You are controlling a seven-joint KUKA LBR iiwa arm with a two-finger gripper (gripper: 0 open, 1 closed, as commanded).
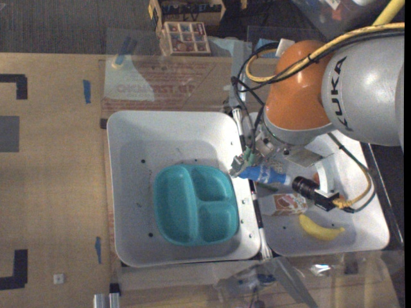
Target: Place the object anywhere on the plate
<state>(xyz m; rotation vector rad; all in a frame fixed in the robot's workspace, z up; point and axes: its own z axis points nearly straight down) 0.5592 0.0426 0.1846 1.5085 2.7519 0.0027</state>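
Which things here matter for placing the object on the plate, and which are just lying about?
For the job: blue bottle at the gripper; teal plate in the left bin.
Lying about: banana, small carton, cardboard box.

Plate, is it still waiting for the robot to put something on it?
Yes. The teal divided plate in the left bin holds nothing. The gripper is at the bins' shared edge with a blue-and-white object right beside it; whether it's gripped is unclear. Left: setting that on the plate.
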